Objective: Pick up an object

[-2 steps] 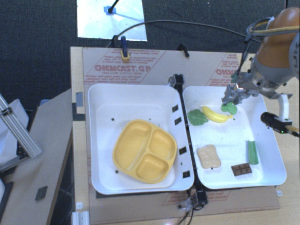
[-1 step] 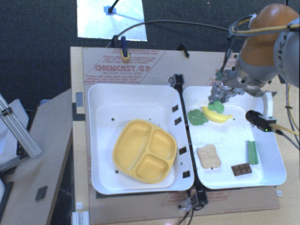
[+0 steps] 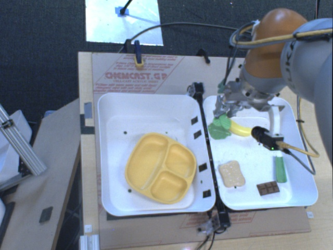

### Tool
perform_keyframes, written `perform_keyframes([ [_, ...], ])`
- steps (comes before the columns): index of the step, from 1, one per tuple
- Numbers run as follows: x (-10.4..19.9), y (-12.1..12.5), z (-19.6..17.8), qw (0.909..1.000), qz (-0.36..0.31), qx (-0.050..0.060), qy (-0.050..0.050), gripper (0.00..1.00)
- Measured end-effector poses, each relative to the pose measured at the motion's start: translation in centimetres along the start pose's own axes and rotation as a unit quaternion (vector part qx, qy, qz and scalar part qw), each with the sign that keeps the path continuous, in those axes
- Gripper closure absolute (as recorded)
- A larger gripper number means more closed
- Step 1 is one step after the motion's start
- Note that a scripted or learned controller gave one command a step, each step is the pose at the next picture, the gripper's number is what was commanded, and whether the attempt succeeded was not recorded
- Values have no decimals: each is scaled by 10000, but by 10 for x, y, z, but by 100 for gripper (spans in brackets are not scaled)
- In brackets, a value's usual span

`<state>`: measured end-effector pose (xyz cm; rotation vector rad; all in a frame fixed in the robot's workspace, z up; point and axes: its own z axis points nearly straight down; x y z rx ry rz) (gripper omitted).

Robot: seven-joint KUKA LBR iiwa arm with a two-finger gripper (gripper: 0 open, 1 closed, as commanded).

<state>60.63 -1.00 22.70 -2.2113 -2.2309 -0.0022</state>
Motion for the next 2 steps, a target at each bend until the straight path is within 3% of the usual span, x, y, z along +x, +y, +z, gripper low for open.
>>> perform_keyframes([
  [1, 55, 1, -9, 10000, -7, -8, 7, 100],
  [2, 103, -8, 6, 10000, -1, 4, 3, 100],
])
